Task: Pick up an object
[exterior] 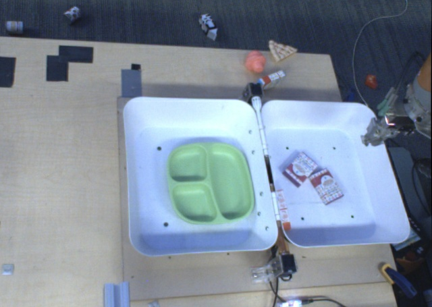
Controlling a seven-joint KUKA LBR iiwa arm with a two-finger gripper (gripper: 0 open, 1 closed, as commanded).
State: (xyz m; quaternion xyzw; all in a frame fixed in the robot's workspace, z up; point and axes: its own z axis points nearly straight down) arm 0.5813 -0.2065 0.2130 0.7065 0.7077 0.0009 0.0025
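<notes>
From my remote seat I see the gripper hanging at about three o'clock, over the right bin's outer rim, and I cannot tell how it is set or whether it carries anything. The likeliest targets, two small red-and-white packets, lie flat near the middle of that bin, touching or slightly overlapping at one corner, well apart from the gripper toward eight o'clock of it. My worry is that they are thin and lie flush on the floor, so a descent could skate over the top, or nudge both together and lift neither. The green divided plate in the left bin is broad and shallow, an awkward pinch. The packets carry printing, but it is too small to read.
</notes>
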